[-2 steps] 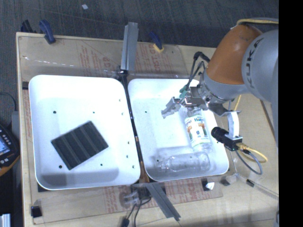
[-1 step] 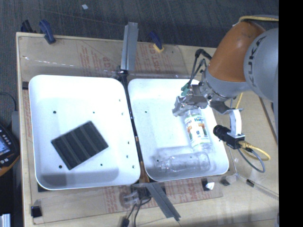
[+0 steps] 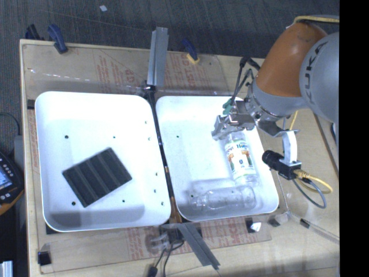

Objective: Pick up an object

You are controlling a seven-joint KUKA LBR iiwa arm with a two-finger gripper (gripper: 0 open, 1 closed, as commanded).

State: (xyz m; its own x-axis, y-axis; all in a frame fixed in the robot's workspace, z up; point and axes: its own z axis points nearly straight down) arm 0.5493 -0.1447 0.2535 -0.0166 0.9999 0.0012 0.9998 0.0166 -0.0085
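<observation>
Below jaws [image 3: 230, 123]: labelled bottle [image 3: 241, 160], writing illegible.

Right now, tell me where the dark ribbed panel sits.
The dark ribbed panel lies flat in the left bin, toward its near-left corner, across the divider from the two bottles in the right bin.

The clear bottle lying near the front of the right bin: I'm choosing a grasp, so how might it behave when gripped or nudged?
The clear bottle lies on its side and looks round, so a nudge would probably roll it. It looks see-through and empty, so likely light, and its thin walls may give under a squeeze. Its smooth surface could slip between fingers.
</observation>
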